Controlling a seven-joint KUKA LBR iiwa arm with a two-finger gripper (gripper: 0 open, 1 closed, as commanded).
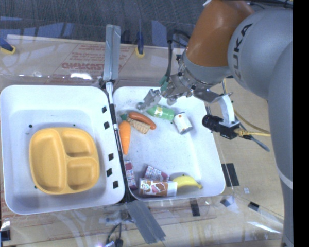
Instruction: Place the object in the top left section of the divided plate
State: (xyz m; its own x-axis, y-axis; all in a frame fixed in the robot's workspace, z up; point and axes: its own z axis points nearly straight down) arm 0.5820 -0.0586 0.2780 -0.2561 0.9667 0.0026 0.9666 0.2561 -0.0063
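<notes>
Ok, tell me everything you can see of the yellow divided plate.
The divided plate is mustard yellow, looks like moulded plastic, and has a rounded-rectangle outline with raised ridges splitting it into three sections: one long section along its left side and two smaller ones on its right. It lies flat, face up, on the floor of the left bin, apart from the walls. Nothing rests in it.

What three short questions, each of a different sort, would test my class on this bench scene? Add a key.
1. True or false: the yellow divided plate lies in the left bin.
2. Which lies nearest the right bin's front wall? A carrot B banana C green bottle
3. Fill in: the hand hovers over the ____ bin.

Key: 1 true; 2 B; 3 right.
</notes>
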